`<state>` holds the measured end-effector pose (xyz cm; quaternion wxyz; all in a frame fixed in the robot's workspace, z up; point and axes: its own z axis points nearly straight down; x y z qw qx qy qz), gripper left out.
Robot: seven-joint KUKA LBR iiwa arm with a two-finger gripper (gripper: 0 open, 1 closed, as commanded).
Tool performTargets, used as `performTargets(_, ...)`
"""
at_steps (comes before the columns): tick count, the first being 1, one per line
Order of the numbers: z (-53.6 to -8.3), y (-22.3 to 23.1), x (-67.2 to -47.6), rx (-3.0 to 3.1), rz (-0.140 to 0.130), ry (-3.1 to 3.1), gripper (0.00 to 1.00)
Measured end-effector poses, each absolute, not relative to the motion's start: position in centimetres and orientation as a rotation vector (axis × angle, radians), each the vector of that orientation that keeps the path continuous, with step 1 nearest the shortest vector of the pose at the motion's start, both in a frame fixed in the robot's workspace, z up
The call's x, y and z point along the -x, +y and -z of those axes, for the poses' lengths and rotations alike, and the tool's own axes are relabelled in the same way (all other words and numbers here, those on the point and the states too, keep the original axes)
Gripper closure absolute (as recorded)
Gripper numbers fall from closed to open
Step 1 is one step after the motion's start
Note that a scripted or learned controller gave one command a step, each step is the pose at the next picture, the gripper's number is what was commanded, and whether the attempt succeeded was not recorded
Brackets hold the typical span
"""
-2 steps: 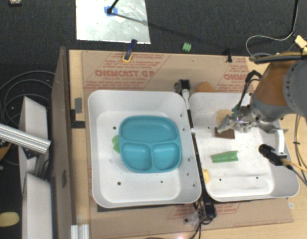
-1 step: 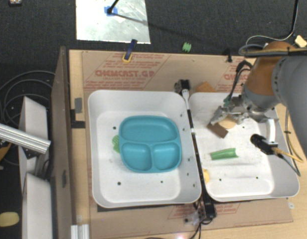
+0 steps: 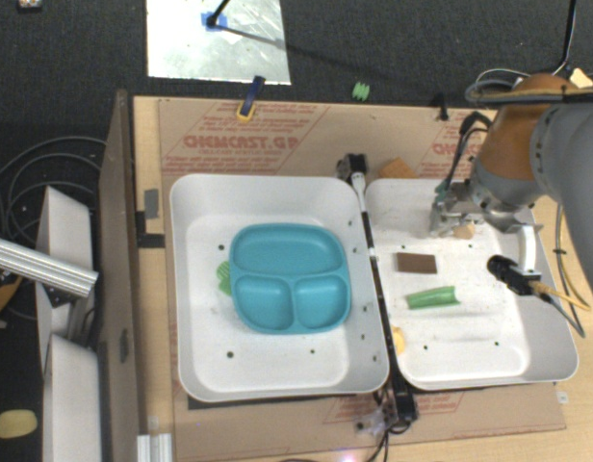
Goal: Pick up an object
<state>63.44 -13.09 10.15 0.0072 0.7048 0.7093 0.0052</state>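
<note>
Lettering in faded red, reading "CHEMCAST GP", runs across the brown paper-faced sheet that lies on the desk under both bins. Part of the same print repeats farther right, cut off by the arm. No other writing can be read. The pincer hangs low over the far part of the right white bin, near its back wall. How far it is open cannot be told from this view, nor whether it has hold of anything. A small tan piece lies just beside it. Nearer the camera in that bin lie a flat brown rectangular block and, just below it, a green elongated piece, apart from each other and from the pincer. A small yellow bit sits against the bin's left wall. The left white bin holds a teal plastic plate with three compartments, and a green scrap peeks out from under its left edge. A black clip sits at the far end of the seam between the bins. Beyond the desk lie a shiny grey sheet and a small green thing, a blue and yellow clamp sits at the desk's far edge, and black cables coil on the left
</note>
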Motion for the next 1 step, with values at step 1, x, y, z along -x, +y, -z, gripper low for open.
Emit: performTargets(1,-10.08,-13.09,-63.4,-2.204,-0.014,2.22,0.0)
